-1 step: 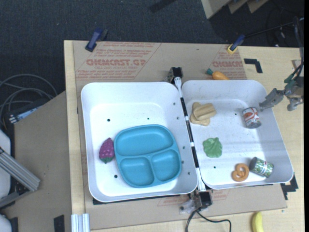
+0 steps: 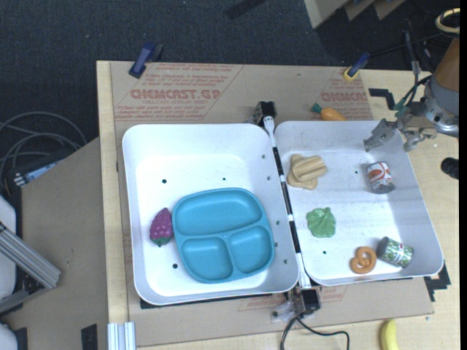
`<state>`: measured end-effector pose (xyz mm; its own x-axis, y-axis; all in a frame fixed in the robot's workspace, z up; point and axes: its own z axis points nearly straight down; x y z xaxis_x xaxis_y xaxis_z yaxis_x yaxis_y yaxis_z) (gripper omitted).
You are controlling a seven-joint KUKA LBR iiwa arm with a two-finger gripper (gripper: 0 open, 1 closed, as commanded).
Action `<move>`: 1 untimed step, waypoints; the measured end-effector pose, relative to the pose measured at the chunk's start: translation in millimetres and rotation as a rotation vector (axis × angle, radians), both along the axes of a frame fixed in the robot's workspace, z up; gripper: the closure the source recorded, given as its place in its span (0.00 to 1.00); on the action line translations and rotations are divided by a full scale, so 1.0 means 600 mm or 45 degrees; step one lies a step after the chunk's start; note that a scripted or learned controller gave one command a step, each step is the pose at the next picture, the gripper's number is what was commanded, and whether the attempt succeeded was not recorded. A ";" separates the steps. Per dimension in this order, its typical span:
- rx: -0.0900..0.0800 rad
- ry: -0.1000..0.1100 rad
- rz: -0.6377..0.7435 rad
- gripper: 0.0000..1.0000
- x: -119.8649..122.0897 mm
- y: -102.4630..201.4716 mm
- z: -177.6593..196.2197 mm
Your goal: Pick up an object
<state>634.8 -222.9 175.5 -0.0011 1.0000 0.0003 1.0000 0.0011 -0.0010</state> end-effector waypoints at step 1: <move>0.000 0.000 -0.001 0.00 -0.033 -0.001 -0.073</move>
<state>614.8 -223.5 131.8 0.0000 1.0000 0.0006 1.0000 0.0000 -0.0013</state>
